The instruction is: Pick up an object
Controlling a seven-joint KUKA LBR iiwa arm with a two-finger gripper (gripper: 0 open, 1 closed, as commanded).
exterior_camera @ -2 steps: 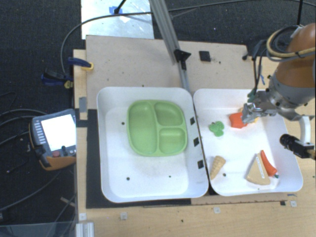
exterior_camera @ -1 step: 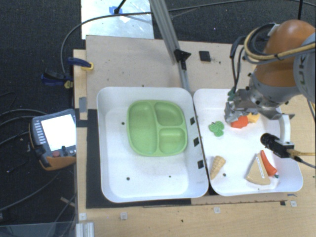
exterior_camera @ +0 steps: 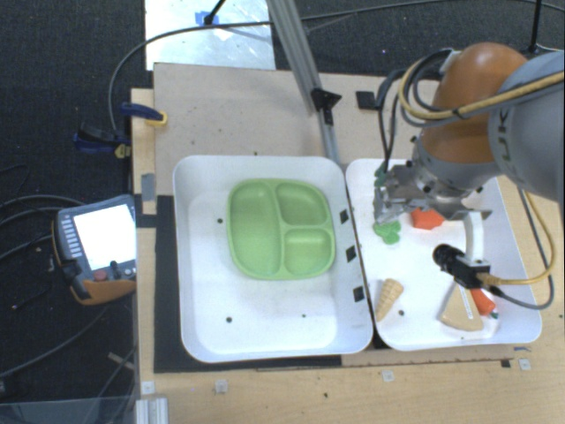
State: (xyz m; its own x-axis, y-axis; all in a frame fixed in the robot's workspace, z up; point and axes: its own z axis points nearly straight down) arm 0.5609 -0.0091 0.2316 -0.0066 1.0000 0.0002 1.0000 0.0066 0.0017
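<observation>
Where bins meet, metal hand [exterior_camera: 387,212] above knobbly green toy [exterior_camera: 387,231], smooth divided plate [exterior_camera: 282,229]

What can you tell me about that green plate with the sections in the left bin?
The green plate looks like smooth, pale green plastic, squarish with rounded corners. Raised ridges split it into three compartments, one large and two smaller. It lies flat and right side up on the floor of the left bin, toward the far side. Nothing rests in it.
</observation>
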